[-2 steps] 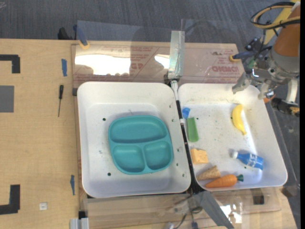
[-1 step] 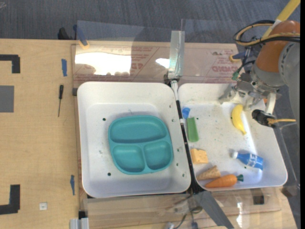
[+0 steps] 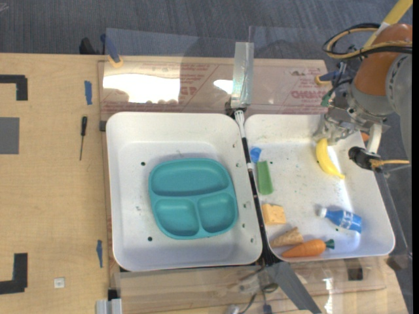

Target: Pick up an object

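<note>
From my screen, the arm (image 3: 383, 70) reached in over the right bin (image 3: 376, 195), and its gripper (image 3: 329, 135) sat just above the top end of the banana (image 3: 328, 158) near that bin's far side; I could not tell how the jaws stood. The banana lay on the bin floor. Elsewhere in that bin I saw a green block (image 3: 264, 177), a blue bottle (image 3: 342, 219) and a carrot (image 3: 306, 247). The left bin (image 3: 124, 142) held a teal divided tray (image 3: 192, 197)
</note>
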Action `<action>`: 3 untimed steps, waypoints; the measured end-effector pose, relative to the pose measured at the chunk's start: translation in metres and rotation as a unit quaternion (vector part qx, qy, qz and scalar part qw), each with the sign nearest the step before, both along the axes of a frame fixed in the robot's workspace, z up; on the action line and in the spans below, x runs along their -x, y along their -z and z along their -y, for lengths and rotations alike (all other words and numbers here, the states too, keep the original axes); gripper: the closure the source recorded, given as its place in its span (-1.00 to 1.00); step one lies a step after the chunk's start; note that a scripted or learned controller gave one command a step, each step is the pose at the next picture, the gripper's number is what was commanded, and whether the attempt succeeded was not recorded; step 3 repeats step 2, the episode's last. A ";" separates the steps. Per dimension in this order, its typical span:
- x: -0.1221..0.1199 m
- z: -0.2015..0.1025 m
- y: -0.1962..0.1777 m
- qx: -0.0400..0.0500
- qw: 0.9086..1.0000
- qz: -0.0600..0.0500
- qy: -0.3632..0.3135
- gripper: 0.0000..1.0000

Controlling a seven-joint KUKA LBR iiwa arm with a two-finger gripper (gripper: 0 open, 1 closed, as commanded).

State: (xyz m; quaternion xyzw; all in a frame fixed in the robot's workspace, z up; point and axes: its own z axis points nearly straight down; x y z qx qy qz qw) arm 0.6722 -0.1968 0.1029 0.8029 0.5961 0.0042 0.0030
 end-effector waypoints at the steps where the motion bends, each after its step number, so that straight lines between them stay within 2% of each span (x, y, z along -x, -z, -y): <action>1: 0.003 -0.074 0.016 -0.002 0.998 -0.004 0.062 1.00; 2: 0.057 -0.118 -0.086 0.000 0.999 -0.002 -0.033 1.00; 3: 0.057 -0.118 -0.086 0.000 0.999 -0.002 -0.033 1.00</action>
